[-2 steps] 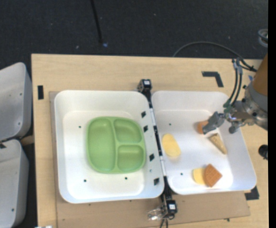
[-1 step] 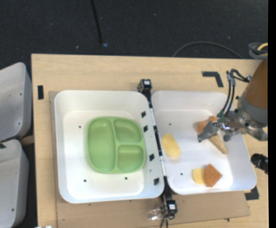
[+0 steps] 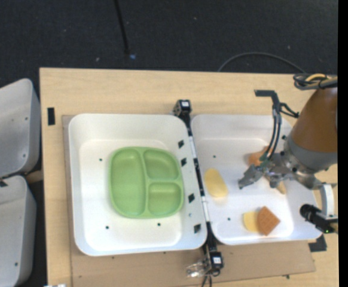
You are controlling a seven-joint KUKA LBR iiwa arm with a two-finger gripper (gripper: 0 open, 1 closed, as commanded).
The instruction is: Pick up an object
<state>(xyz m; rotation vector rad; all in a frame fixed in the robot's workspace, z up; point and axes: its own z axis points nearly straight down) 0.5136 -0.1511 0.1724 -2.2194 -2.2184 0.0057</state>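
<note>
The gripper [image 3: 263, 175] hung low in the right bin [image 3: 234, 130], fingers apparently spread and empty, with the orange sponge [image 3: 268, 220] lying loose at its six o'clock, within reach.

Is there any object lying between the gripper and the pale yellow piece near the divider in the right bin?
Nothing visible does. The gripper hangs over the right bin, and only bare white floor separates it from the pale yellow piece. The orange-brown block lies nearer the front, off that line.
</note>
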